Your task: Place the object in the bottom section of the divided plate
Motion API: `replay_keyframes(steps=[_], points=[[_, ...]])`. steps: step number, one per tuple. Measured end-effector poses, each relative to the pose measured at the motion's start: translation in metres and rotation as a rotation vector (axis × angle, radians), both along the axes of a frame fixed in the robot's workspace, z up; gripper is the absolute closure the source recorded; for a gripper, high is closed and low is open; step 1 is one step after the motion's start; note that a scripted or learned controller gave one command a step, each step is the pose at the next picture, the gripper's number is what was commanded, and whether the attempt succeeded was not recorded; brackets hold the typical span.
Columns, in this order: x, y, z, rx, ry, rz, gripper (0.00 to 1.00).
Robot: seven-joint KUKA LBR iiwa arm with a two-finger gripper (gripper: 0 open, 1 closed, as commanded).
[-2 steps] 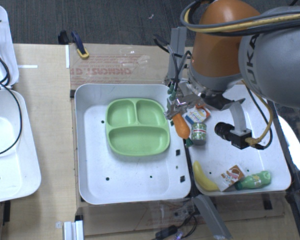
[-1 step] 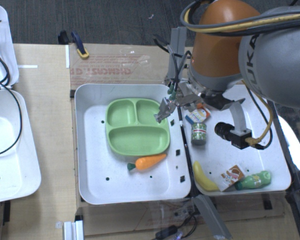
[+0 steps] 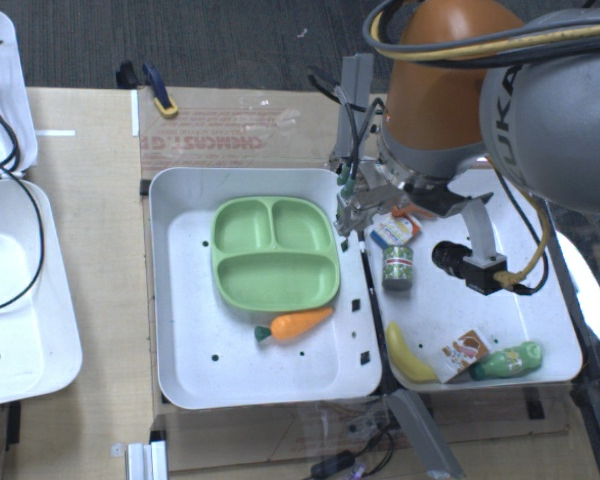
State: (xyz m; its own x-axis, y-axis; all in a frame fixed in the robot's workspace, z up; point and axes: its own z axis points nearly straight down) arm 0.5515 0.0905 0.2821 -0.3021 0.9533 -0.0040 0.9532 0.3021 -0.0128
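A light green divided plate [image 3: 275, 253] lies in the left bin [image 3: 180, 298], with two small sections at the top and one wide section at the bottom, all bare. An orange toy carrot [image 3: 298, 323] lies on the bin floor just below the plate's lower edge, touching or nearly touching the rim. My gripper [image 3: 352, 211] hangs over the wall between the two bins, at the plate's upper right corner. Nothing shows in its grasp. The big orange and grey arm hides the top of the right bin.
The right bin [image 3: 540, 318] holds a small can [image 3: 398, 267], a white-and-orange packet [image 3: 395, 230], a yellow banana [image 3: 408, 356], a snack packet [image 3: 465, 351] and a green bottle [image 3: 506, 361]. A black fitting [image 3: 468, 264] on the arm hangs above that bin.
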Motion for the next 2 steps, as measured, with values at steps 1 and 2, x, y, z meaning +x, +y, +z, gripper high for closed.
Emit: replay_keyframes(steps=[1, 2], points=[[0.109, 0.029, 0.038, 0.007, -0.007, 0.395, 1.0], [0.104, -0.013, 0.089, 0.007, -0.007, 0.268, 1.0]])
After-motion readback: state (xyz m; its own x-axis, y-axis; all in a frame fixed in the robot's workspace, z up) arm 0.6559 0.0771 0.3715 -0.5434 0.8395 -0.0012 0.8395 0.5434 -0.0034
